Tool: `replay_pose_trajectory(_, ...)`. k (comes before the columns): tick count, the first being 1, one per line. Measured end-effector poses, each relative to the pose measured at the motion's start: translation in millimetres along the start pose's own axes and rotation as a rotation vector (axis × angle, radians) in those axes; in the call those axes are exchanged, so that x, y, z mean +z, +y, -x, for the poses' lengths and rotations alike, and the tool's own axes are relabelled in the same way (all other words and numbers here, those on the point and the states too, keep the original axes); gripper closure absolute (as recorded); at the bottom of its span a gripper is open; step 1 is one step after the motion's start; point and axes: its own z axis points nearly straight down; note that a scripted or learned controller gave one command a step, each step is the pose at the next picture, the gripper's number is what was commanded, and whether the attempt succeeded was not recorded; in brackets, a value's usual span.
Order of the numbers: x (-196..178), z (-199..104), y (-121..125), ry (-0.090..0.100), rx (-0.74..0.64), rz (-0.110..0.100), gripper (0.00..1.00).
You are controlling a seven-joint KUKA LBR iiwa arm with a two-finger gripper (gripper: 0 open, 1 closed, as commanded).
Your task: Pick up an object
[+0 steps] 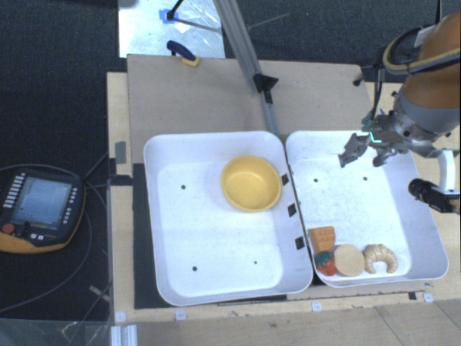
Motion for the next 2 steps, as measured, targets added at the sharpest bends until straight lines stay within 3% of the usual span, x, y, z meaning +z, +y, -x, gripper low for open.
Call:
replay_pose_trajectory(1, 0, 0, 0, 0.000, 0.000, 0.000, 0.00)
replay_pose_trajectory(2, 61, -4, 3, 0.001, 0.000, -0.005, 0.00)
